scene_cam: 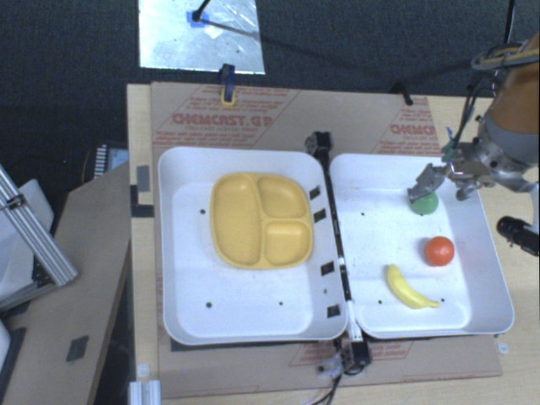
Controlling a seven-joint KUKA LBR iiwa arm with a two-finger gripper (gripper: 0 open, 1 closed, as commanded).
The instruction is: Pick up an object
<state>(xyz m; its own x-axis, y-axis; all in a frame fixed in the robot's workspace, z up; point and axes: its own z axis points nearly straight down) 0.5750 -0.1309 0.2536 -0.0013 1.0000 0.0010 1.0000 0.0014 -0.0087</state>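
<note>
Approach step: two-finger metal gripper (424, 194) low over small round green object (426, 203), upper right of frame. Finger state: cannot tell. Next, judged: close, lift straight.

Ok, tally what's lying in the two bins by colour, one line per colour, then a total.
Yellow: 2, the divided plate in the left bin and the banana in the right bin
Orange-red: 1, the round fruit
Green: 1, the small object under the gripper
Total: 4
</note>
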